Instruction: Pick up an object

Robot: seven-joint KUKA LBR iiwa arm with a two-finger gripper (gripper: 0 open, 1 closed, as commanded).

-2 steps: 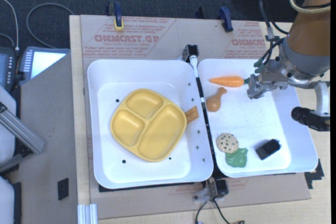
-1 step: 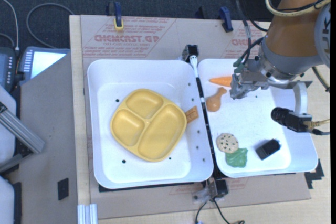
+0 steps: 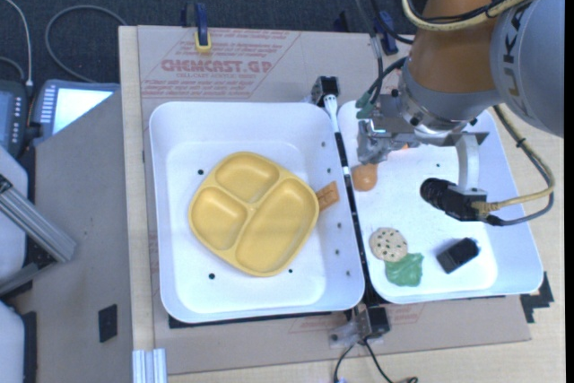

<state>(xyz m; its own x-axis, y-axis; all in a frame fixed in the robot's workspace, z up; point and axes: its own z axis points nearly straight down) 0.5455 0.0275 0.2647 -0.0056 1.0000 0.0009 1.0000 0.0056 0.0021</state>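
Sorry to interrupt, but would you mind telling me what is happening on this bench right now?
A grey KUKA arm is reaching into the right bin to try to pick something up. Its gripper hangs at that bin's left edge, right above a small orange object. A cookie, a green piece and a black block lie nearer the front. The left bin holds a yellow divided plate.

From my remote station, the one clear text I can read is red print on the brown board (image 3: 229, 58) behind the bins: "CHEMCAST GP" in large letters, with a smaller red line beneath it too fine to make out. On the grey arm (image 3: 538, 49) at the right edge, black letters show, cut off; they look like "KU".
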